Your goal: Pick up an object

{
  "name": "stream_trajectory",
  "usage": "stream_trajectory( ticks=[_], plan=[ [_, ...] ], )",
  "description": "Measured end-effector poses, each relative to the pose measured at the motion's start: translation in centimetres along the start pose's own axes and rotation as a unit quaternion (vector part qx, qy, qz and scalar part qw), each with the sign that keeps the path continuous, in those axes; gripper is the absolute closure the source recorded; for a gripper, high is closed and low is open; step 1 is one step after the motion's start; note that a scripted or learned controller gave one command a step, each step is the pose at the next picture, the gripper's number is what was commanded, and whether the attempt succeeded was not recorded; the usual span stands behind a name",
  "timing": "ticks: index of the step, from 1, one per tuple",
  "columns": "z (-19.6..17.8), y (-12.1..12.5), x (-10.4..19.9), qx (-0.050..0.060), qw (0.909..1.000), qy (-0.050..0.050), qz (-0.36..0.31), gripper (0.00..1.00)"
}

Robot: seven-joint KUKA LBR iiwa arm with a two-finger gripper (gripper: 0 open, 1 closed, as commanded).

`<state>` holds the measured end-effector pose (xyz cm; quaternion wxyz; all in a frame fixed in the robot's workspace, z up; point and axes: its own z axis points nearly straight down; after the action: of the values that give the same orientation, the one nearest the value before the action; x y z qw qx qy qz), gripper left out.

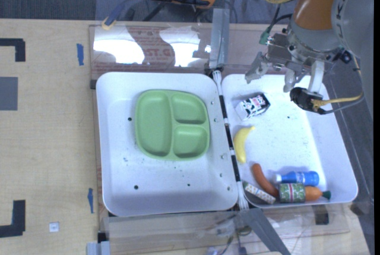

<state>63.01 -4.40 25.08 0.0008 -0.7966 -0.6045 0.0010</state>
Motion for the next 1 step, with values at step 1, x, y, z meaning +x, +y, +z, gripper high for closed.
stream_trajectory(
  ticks=[1],
  plan=[
    [6.7, -6.23, -4.84, -0.001, 0.9996, 0.0, -0.03, 0.0]
  ],
)
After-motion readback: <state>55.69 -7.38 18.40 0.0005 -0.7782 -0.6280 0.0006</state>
